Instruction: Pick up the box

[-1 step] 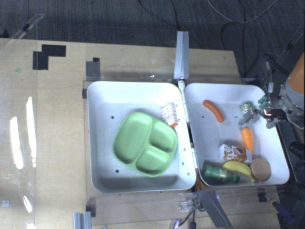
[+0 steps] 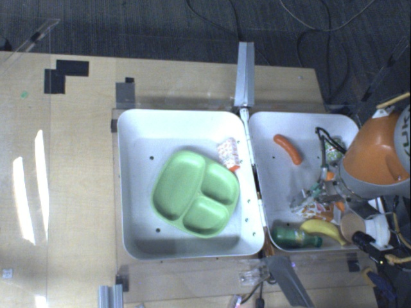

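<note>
Small box (image 2: 228, 153) sits in left bin (image 2: 138, 172), far right side, touching green tray (image 2: 196, 192). Gripper (image 2: 325, 188) is over right bin (image 2: 270, 191), w/ banana (image 2: 324, 230) near it; can't tell if open. Tan wood bench (image 2: 64, 172), dark carpet (image 2: 128, 11), cables.

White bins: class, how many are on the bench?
2. The left bin holds a green tray; the right bin holds a sausage, a banana and a bottle.
</note>
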Action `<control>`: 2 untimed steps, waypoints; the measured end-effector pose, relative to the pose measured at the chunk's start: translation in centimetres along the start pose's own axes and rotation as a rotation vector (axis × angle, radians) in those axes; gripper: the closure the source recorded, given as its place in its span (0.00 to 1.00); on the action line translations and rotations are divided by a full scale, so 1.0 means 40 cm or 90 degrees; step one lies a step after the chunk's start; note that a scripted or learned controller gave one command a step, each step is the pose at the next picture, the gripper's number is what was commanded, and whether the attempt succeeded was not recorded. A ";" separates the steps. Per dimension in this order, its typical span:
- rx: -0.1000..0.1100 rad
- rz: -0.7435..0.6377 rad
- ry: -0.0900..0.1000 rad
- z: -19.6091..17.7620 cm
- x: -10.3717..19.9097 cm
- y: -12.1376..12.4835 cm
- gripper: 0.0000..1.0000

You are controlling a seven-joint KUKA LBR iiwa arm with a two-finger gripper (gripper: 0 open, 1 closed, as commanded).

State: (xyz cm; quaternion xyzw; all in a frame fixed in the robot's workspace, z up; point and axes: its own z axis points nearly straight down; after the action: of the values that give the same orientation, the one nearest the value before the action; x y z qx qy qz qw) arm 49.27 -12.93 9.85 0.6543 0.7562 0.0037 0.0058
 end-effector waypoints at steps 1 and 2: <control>0.001 0.232 0.001 0.026 -0.096 0.141 0.00; 0.005 0.126 0.001 -0.116 -0.016 0.085 0.00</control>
State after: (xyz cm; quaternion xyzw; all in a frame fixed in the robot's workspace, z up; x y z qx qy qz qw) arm 52.66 -13.05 14.55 0.7259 0.6878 0.0018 0.0021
